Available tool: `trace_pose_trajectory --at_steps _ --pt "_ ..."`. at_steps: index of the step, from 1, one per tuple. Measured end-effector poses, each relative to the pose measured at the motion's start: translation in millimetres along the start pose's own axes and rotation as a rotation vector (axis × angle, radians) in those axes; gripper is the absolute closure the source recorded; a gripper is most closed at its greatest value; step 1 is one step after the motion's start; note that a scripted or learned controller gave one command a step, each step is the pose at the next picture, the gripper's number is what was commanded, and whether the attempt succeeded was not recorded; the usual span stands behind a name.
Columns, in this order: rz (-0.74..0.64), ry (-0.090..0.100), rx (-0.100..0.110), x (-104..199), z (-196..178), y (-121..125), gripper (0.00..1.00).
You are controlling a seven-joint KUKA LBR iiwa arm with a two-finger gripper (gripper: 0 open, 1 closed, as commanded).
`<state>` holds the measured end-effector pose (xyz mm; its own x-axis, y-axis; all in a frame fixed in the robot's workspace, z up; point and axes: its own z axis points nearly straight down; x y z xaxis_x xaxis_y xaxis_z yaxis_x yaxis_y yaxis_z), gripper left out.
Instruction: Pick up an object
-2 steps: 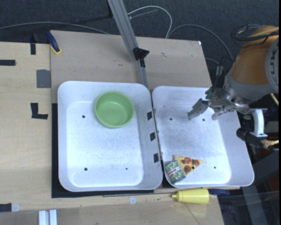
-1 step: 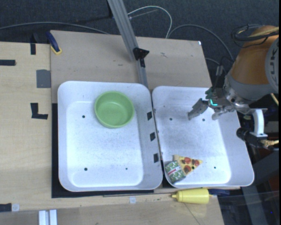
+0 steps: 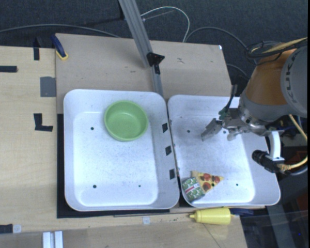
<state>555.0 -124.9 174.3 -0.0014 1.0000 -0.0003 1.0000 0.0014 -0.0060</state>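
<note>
One yellow bottle (image 3: 213, 216) lies on the bench just near of the right bin (image 3: 258, 190), its long axis left to right, tip to the left. In this bin's near left corner lies one pizza slice (image 3: 200, 184), its point to the right. Farther, the gripper (image 3: 211, 132) hangs over the bin, fingers spread and holding nothing. One green bowl (image 3: 125, 120) sits far in the left bin (image 3: 77, 190).

Arm (image 3: 279, 87) cut by right edge
</note>
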Motion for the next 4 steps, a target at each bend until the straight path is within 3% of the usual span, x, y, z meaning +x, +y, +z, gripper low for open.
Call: trace_pose_trajectory --at_steps 2,3,4 --pt "0.000 -0.002 -0.006 -8.9 85.5 -4.1 0.00" --pt "-0.002 0.000 -0.006 -7.9 74.5 -3.9 1.00" --pt "0.000 0.000 -0.008 -4.2 32.0 -5.1 1.00"
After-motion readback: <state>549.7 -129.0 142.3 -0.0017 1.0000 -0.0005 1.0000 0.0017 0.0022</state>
